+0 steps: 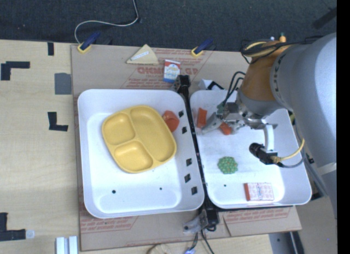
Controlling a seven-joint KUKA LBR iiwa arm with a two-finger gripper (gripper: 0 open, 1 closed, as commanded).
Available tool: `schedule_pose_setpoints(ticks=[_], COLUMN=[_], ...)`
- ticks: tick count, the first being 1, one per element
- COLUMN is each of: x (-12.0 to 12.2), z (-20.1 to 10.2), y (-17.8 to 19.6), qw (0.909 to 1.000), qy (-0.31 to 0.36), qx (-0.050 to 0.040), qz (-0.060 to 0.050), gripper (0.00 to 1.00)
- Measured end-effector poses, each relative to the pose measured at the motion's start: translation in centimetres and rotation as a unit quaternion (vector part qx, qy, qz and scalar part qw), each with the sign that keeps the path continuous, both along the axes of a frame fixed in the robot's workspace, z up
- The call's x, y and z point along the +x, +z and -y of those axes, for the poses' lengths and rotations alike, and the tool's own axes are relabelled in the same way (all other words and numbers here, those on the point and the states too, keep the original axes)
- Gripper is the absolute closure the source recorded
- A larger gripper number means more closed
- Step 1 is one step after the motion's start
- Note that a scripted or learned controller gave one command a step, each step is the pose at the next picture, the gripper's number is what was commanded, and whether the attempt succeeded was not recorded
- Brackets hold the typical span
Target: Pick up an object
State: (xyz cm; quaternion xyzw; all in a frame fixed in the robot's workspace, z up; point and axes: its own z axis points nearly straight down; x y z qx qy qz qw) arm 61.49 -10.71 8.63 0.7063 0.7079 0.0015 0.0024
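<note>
Pincer (217, 123) beside small orange block (225, 129); knobbly green ball (227, 165) nearby.

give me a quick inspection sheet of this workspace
surface: cardboard-topped bench bearing left bin and right bin
job's things: yellow divided plate and orange piece in left bin; green ball, red-white packet, orange block in right bin
clutter: small carton, paper wedge behind the bins
grippers: gripper low in right bin, near a small orange piece
cables: white cable on dark floor
surroundings: nothing seen
</note>
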Motion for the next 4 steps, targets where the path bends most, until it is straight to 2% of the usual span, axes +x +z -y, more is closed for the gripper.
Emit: schedule_pose_setpoints(ticks=[1,2,3,4], x=[0.0,0.0,4.5,4.5], z=[0.0,0.0,-0.3,-0.2], y=[0.9,0.9,-0.1,0.9], qw=[1.0000,1.0000,1.0000,1.0000], qy=[0.000,0.000,0.000,0.000], qx=[-0.0002,-0.0001,0.0009,0.0002], qz=[-0.001,-0.001,-0.001,-0.002], gripper=[1.00,0.00,0.00,1.00])
